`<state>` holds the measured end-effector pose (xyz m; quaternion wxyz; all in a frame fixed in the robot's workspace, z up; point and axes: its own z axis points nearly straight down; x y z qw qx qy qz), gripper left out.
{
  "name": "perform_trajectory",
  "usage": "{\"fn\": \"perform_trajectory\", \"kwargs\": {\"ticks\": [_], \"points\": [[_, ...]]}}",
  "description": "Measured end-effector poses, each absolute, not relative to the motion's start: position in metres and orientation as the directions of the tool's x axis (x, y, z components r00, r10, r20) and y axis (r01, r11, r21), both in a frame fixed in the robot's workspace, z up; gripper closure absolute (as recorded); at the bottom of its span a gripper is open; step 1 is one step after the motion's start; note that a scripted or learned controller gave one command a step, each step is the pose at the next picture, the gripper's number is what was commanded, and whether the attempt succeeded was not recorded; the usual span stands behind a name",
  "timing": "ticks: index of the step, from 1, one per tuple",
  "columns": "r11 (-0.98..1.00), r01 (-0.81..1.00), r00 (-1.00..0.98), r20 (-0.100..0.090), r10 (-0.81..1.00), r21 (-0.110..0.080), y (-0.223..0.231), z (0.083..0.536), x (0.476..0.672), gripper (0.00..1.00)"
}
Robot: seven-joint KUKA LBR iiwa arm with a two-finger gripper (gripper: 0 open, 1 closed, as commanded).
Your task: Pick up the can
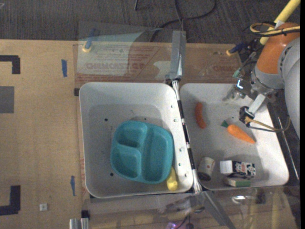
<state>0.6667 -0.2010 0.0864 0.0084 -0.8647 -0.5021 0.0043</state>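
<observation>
Reddish lettering on the clear sheet (119,61) behind the bins, turned upside down and too blurred for reading. Black and white print on the small carton (244,168) in the right bin (271,175), not legible as words. Any label on the can (206,168) too small to make out.

Can: small and short, pale beige on its side wall, with one darker end turned toward the front edge of the bin. Seems tipped rather than upright, though hard to say for sure. Placed in the front left part of the right bin, close to the wall next to the left bin (95,109), just beside a small white block (225,166), with the carton further to the right. Further back in the same bin, an orange-red sausage (200,115) and a carrot (239,133), both well apart from the can.

Gripper (236,93) above the back right part of the right bin, far from the can. Released or clenched: impossible to tell from this angle.

In the left bin, a teal divided plate (142,151) with a yellow thing (172,181) at its front right rim.
</observation>
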Motion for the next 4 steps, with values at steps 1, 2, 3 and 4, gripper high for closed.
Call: {"fn": "perform_trajectory", "kwargs": {"ticks": [1,2,3,4], "points": [[-0.496,0.868,0.496,0.000,0.868,0.001,-0.203,0.099,0.670,1.00],[-0.630,0.777,0.630,0.003,0.777,0.003,-0.155,0.088,0.642,1.00],[-0.900,0.437,0.900,0.000,0.437,0.000,-0.090,0.179,0.649,1.00],[-0.980,0.197,0.980,0.001,0.197,-0.002,-0.013,0.275,0.637,1.00]]}}
